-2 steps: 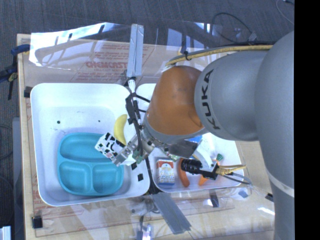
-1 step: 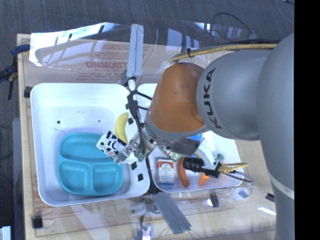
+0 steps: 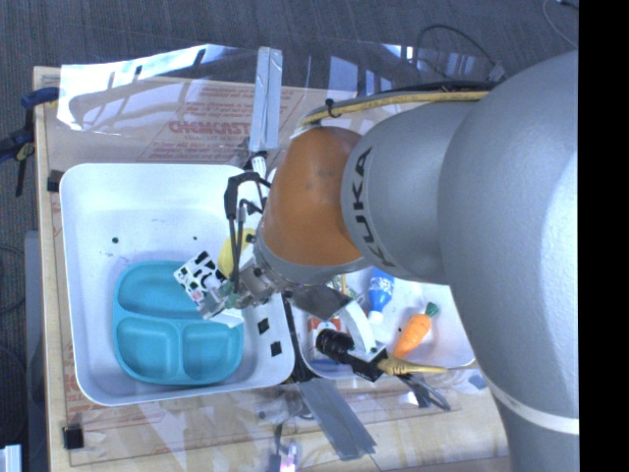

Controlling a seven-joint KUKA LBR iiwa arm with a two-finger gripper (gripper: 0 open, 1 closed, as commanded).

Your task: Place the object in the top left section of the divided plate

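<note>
The arm is formed of large, rounded, smooth grey housings. An orange band, domed and glossy, is set above the wrist. The letters "KUKA" are printed in dark type on the grey ring beside the band. A yellow-and-black cable is run along the upper edge, and thin black cables are looped beside the band.
</note>
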